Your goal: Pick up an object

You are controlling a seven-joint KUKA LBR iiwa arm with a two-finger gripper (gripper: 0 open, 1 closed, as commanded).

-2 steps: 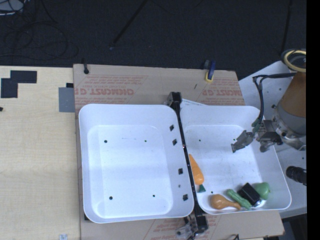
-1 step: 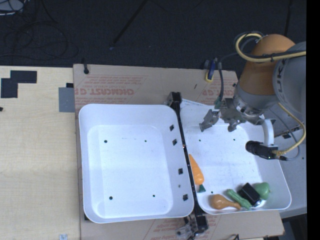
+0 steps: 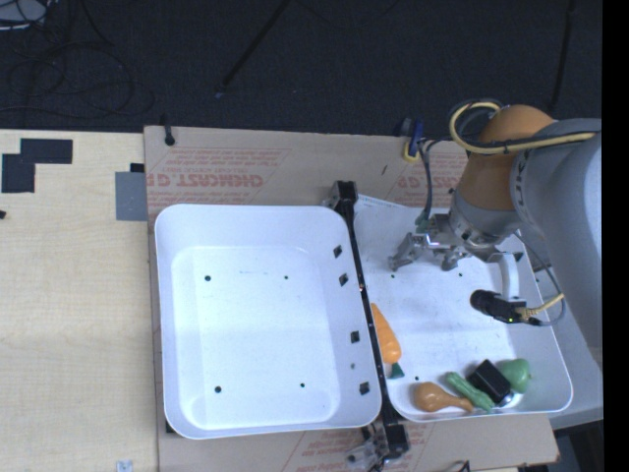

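Cardboard point(image 3: 246, 170) lines the bench beneath two white bins. Over the right bin point(image 3: 550, 401), toward its twelve o'clock end, the gripper point(image 3: 405, 256) hangs with fingers spread, nothing between them. An orange carrot-like toy point(image 3: 386, 339) lies at nine o'clock by the divider; a tan gourd point(image 3: 437, 396), a green piece point(image 3: 470, 389) and a black block point(image 3: 488, 380) cluster at six o'clock.

White bins point(image 3: 187, 234) — orange carrot point(image 3: 386, 337), green toy point(image 3: 515, 371), tan gourd point(image 3: 432, 395), black block point(image 3: 488, 379).
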